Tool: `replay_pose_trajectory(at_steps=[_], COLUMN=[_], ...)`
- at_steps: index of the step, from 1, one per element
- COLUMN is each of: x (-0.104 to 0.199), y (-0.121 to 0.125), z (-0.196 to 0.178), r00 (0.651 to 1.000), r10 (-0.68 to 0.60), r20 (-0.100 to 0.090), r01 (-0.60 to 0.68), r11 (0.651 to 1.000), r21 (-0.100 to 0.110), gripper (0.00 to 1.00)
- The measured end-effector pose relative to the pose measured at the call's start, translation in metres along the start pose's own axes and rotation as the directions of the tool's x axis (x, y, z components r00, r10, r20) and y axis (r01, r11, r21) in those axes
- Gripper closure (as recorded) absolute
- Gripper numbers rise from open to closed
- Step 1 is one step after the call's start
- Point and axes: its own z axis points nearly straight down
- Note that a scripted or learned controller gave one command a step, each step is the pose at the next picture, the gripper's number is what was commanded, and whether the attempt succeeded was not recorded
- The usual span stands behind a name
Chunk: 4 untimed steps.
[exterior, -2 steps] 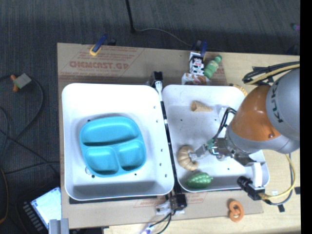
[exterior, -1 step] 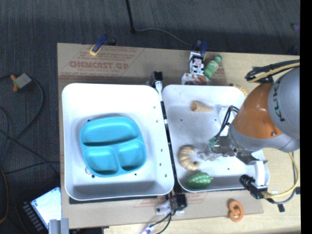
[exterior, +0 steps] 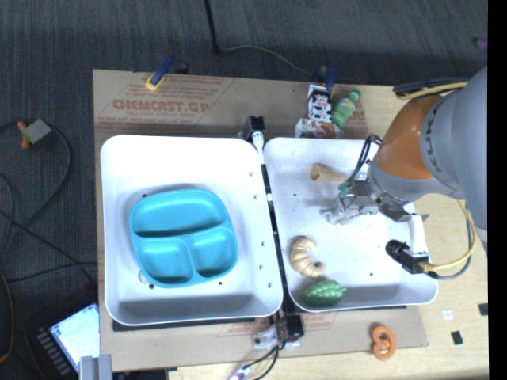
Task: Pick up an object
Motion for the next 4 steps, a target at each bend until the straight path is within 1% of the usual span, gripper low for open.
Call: replay_pose_trajectory(at_steps=[1,2,3,4], x=[-0.043,-0.003,-0.004,0.03], y=[0.072,0.087,0.086,0.071], z=[-0.024,-0.087,-0.086,-0.003], r00=[1.0,1.0,1.0,1.0], r10=[-0.001,-0.001,-0.001,-0.001], r20=[0.001,0.0,0.0,0.0], r01=[0.001,0.001,0.001,0.001], r11=[1.0,1.0,1.0,1.0], r21=[0.006,0.006,0.008,0.008], gripper=[1.0,1.0,0.0,0.0])
